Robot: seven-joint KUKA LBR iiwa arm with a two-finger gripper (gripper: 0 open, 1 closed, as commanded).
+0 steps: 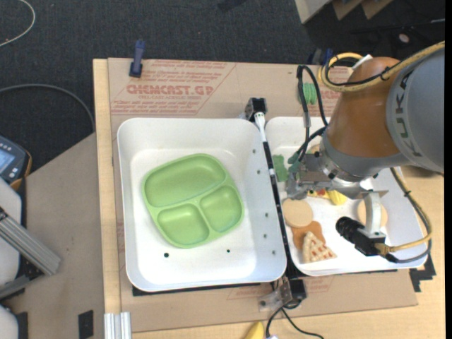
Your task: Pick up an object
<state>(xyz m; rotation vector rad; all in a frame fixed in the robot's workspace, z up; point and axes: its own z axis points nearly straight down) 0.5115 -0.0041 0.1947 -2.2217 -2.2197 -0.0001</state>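
Observation:
My gripper [305, 183] hangs low over the left part of the right bin [395, 260], under the grey and orange arm. Just below it lies a tan round piece [297, 214]. A pizza-slice toy [316, 247] lies nearer the front. A small yellow thing [336, 198] peeks out to the gripper's right, and a green thing [280, 169] shows at its left by the bin wall. A pale curved piece [372, 214] lies further right. The arm hides much of this bin.
The left bin [141, 260] holds a green divided plate [192, 200]. A black divider bar [270, 179] runs between the two bins. Cardboard lies under both bins, with a blue clip [137, 58] at its far edge.

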